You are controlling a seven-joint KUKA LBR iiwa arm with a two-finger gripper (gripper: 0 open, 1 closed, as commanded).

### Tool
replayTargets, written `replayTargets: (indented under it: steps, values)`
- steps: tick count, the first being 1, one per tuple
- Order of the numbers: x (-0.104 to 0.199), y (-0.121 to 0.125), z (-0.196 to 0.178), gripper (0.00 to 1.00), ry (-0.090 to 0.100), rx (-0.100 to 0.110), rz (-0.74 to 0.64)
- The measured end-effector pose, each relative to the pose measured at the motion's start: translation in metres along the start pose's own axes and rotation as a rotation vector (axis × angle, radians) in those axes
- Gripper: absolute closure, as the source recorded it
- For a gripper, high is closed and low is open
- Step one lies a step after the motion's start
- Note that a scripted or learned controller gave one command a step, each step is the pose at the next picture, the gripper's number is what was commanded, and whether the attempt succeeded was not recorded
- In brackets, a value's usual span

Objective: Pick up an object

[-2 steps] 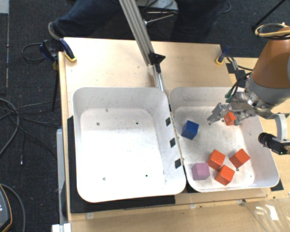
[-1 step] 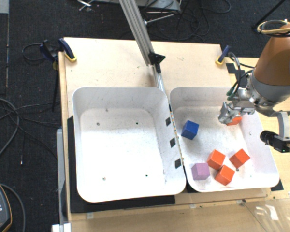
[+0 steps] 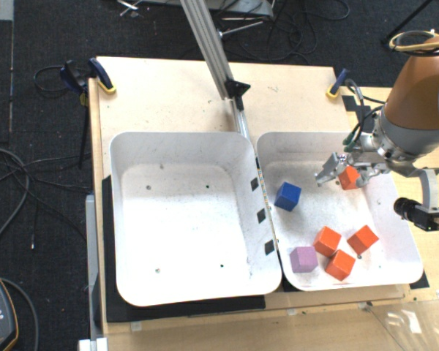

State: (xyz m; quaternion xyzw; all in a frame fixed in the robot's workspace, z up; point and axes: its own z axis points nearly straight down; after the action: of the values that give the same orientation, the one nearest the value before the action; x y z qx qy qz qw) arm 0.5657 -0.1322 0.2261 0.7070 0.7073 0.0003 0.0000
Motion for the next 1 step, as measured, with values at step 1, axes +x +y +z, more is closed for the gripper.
replayTargets:
  steps: [1]
  values:
    - [0.0256, -0.0289, 0.0972, 0.0, 0.002, 0.009, 0.002]
